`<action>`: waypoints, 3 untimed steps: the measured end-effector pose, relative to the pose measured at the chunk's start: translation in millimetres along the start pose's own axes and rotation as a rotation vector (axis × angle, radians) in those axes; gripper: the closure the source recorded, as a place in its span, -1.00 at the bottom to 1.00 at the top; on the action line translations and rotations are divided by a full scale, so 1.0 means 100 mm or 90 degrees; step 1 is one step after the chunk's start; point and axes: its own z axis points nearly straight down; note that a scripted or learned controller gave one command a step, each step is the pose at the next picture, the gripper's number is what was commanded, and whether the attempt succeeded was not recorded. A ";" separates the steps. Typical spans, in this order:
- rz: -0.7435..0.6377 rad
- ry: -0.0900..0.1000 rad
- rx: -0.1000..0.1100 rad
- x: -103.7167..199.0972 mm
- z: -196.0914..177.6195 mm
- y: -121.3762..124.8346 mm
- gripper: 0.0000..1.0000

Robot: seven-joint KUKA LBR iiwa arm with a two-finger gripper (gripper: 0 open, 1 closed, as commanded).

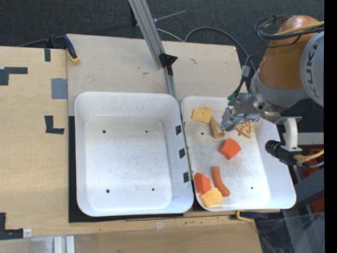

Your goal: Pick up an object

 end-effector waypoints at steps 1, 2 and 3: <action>0.001 0.000 0.001 0.40 0.09 0.12 1.00; 0.000 0.000 0.002 0.92 0.29 0.21 1.00; -0.001 0.000 0.000 1.40 0.32 0.32 1.00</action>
